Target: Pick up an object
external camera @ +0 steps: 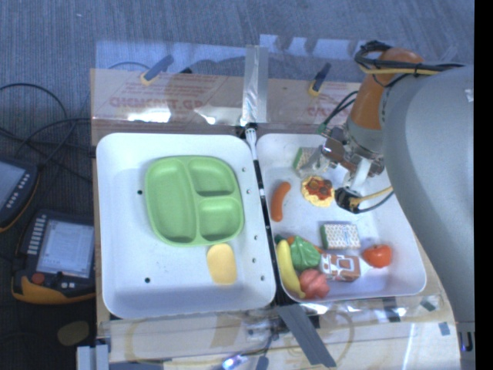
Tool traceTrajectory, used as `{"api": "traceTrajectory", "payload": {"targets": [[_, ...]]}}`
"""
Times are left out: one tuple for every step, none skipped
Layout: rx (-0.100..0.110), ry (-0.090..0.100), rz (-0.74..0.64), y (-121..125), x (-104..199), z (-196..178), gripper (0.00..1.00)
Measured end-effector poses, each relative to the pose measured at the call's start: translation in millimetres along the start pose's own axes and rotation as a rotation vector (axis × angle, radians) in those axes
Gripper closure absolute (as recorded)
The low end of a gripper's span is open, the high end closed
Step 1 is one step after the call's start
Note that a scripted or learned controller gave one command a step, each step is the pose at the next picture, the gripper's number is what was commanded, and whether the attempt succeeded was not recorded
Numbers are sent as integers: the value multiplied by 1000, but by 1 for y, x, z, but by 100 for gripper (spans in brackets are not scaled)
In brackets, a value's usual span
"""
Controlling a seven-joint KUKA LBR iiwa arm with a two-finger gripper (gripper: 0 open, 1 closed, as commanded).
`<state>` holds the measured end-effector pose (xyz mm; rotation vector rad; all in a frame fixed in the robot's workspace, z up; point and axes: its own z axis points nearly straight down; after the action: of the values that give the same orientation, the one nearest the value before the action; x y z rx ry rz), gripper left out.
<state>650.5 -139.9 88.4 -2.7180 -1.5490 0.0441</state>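
Hovering low in the right bin (400,230), the gripper (339,163), its state unclear, sits beside one pizza slice (317,190); the left bin (115,230) holds one green tray (194,200).

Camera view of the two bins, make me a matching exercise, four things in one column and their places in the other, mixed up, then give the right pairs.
Things:
1. green divided plate
2. yellow block
3. orange sausage
4. tomato

Places:
A. right bin, near its left wall
B. left bin, middle
C. right bin, near its right front corner
D. left bin, just in front of the plate

Pairs: 1-B, 2-D, 3-A, 4-C
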Motion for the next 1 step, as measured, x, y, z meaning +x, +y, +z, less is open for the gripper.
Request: {"api": "traceTrajectory", "payload": {"targets": [[-6,-1,-2,0,2,-10,100]]}}
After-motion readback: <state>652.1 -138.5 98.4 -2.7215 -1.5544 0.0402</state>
